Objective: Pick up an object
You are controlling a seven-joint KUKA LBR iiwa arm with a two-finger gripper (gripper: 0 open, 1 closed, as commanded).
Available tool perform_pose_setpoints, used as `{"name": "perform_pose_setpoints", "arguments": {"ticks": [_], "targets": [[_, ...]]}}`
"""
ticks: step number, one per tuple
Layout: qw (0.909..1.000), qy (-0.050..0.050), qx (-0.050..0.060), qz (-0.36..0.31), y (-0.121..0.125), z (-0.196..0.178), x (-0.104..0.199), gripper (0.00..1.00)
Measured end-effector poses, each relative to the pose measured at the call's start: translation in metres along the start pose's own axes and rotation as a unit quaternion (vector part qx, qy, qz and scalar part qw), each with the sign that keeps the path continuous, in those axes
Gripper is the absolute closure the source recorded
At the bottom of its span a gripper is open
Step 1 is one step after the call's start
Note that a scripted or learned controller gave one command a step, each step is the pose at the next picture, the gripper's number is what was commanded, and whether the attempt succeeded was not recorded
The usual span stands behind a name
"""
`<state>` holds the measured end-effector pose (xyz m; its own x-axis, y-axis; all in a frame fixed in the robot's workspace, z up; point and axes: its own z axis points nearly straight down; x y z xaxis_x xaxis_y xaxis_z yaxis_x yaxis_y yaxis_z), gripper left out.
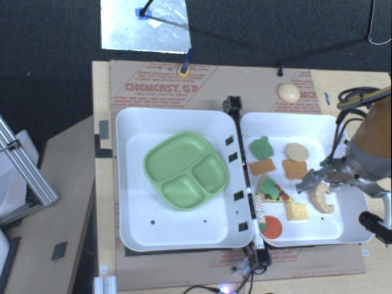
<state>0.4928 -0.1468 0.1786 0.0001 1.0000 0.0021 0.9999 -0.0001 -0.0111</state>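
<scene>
The arm comes in from the right over the right bin, its orange band above the grey wrist. The jaws point left and sit low over the bin's middle, between the orange piece above them and the pale curved piece just below. They look slightly parted with nothing between them, though the dark fingers blur together and I cannot tell for certain.

The nearest things to the jaws are those two pieces: the orange one lies just beside the tips on the upper left, the curved one just beside them underneath, perhaps touching. A tan round piece lies further up. To the left of the jaws, apart from them, are a yellow block, a green and red piece, an orange slab and a green leafy piece. A red disc lies near the bin's lower left corner.

The left bin holds a green divided plate, tilted diagonally. On the tabletop behind the right bin rests a cream egg-shaped thing.
</scene>
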Motion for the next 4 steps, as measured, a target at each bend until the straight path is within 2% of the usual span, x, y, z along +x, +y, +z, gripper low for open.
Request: {"name": "perform_pose_setpoints", "arguments": {"ticks": [1,3,4], "targets": [[1.0,-0.001,-0.006,-0.002,0.003,-0.006,0.0,0.0],[1.0,0.0,-0.004,-0.001,0.002,0.095,0.011,0.0],[1.0,-0.001,-0.007,-0.001,0.003,0.082,0.01,1.0]]}}
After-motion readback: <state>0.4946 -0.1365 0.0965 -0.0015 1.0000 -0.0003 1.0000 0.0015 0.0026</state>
